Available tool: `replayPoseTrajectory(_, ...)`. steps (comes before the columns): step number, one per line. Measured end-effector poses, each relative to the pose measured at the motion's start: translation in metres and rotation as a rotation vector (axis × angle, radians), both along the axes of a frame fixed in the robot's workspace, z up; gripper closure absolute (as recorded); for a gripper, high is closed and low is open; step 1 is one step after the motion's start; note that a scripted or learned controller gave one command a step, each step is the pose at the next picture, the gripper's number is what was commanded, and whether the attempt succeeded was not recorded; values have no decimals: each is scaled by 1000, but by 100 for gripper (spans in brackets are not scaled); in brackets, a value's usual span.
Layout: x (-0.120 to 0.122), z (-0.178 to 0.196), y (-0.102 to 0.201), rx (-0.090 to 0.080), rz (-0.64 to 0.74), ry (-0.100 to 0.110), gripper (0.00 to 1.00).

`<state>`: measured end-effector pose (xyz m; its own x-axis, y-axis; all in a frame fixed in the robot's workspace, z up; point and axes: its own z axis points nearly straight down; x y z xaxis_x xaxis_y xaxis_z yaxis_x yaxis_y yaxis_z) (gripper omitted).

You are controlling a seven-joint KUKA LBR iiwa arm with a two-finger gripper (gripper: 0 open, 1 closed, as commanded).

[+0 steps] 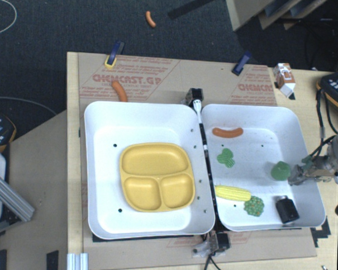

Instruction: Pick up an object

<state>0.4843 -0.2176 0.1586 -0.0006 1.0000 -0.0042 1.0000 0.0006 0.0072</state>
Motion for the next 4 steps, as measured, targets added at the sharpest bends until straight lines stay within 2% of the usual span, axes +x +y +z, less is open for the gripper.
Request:
replayPoseTrajectory(1, 1, 43, -2, 0, 0, 1, 100)
replayPoseTrajectory(2, 2, 68, -3, 1, 0, 2, 100)
replayPoseTrajectory(3, 15, 62, 56, 8, 6, 8, 100)
replayPoseTrajectory(4, 13, 54, 110, 8, 5, 10, 100)
